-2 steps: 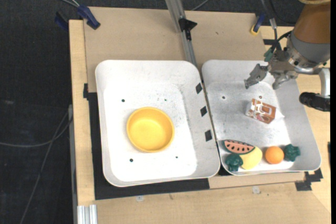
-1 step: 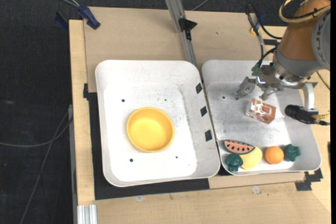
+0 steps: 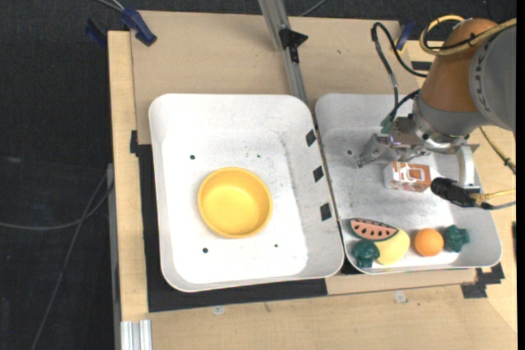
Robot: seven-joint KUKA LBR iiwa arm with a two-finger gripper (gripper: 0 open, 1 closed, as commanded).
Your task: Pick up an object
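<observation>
My gripper (image 3: 408,173) hangs low over the middle of the right bin (image 3: 361,176), below the arm's orange band (image 3: 451,78). A small orange-and-white patch shows right at its tip; I cannot tell if that is an object or part of the gripper. Along the right bin's near edge lie a watermelon slice (image 3: 374,229), a yellow fruit (image 3: 394,247), a dark green broccoli piece (image 3: 365,253), an orange ball (image 3: 427,242) and another green piece (image 3: 456,238). All of them lie apart from the gripper, nearer the camera.
The left bin (image 3: 180,135) holds a yellow bowl (image 3: 235,202) near its middle. A metal pole (image 3: 275,12) slants down between the two bins from the back. Cables (image 3: 385,53) run by the arm at the back right.
</observation>
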